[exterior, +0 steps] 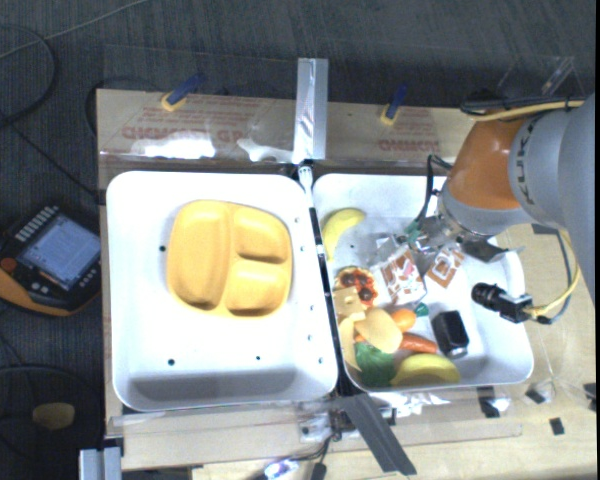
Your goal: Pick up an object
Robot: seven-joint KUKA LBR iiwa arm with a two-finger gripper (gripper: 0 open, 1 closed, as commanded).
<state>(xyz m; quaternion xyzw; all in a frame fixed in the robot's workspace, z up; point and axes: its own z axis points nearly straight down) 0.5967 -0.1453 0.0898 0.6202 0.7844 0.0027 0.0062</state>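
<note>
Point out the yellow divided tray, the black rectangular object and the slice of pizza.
Yellow divided tray (pixel 228 258): camera view, its middle.
Black rectangular object (pixel 450 331): camera view, top face.
Slice of pizza (pixel 356 284): camera view, its topping.

Robotics lab: taped cardboard bench, twin white bins, teach pendant, floor cables.

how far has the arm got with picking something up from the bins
Done: the arm has reached over the right bin, and its end effector is down among the small packets near the bin's far side. In hand: nothing visibly lifted; the grasp itself is hidden. Left: securing and raising an item. The yellow tray lies in the left bin, and the toy foods sit untouched.
</note>
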